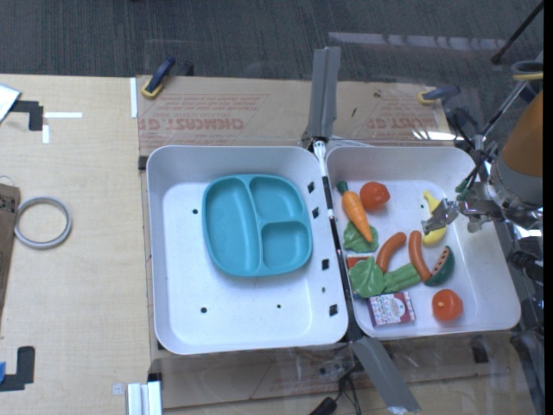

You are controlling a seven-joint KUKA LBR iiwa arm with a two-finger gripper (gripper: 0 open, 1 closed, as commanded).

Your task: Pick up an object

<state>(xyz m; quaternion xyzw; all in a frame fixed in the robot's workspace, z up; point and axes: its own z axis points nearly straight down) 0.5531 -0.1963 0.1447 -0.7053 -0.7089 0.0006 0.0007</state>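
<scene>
End effector (pixel 442 214) at right of frame, over right shallow white bin (pixel 494 271), fingers clamped on small yellow plastic banana (pixel 435 220); orange carrot (pixel 357 216) lies left.

mirrored "CHEMCAST GP" on brown sheet (pixel 207 111)

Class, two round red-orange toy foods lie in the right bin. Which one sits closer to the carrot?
The tomato at the bin's far side, just right of the carrot. The other round one lies near the bin's front right corner, with the sausages between them.

teal plate (pixel 257 225) in left bin (pixel 164 258), hand (pixel 442 215) over banana (pixel 435 220)
</scene>
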